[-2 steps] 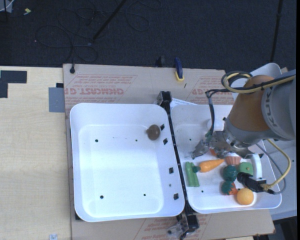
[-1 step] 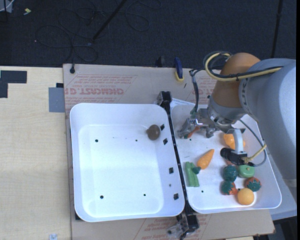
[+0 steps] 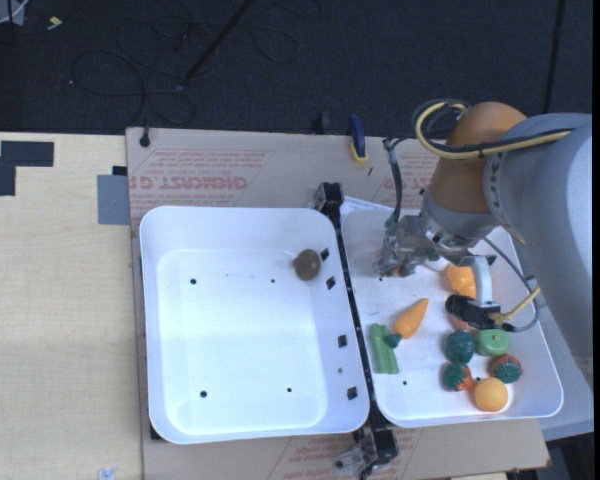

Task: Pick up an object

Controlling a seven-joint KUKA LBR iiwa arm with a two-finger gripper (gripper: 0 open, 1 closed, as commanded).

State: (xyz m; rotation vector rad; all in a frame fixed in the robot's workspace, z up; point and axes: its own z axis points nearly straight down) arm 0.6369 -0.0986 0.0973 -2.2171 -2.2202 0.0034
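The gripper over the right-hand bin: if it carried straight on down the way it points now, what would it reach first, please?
Most likely bare floor of the right bin. The gripper hangs over the bin's upper left part, short of the orange carrot-shaped toy and green block. Depth is hard to judge from this slant.

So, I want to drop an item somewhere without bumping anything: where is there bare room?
The left white bin is bare apart from a small brown ball near its far right corner. The right white bin is crowded near the arm.

A robotics lab: cables are trailing over dark carpet [image 3: 280, 48] behind a counter [image 3: 50, 318] carrying two white bins [image 3: 170, 268].
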